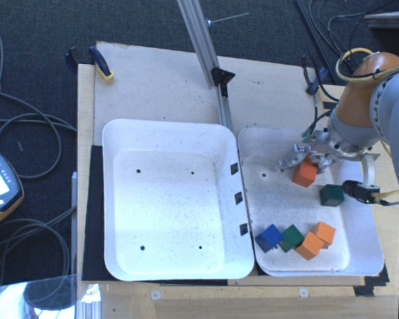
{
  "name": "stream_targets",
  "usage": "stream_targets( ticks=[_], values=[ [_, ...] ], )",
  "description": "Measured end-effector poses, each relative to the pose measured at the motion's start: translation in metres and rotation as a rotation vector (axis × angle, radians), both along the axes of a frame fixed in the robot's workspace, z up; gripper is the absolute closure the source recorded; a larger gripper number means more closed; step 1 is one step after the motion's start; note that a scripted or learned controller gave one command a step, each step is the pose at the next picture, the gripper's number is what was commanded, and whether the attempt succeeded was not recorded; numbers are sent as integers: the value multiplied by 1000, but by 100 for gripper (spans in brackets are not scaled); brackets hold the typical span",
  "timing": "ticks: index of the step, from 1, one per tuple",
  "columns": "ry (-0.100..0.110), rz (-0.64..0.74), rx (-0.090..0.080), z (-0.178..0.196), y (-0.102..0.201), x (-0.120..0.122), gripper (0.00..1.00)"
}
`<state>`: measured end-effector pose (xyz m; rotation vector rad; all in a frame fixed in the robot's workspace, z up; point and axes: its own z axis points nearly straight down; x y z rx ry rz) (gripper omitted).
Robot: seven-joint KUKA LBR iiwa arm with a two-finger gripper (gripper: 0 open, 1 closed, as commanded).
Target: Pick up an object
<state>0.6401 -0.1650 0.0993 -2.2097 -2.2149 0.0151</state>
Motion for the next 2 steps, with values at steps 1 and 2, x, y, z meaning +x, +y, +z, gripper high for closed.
stream_targets(
  ticks=[1, 2],
  values=[
    [-3, -2, 0, 10, -2, -1, 100],
    [-23, 6, 1, 65, 85, 4, 100]
  ],
)
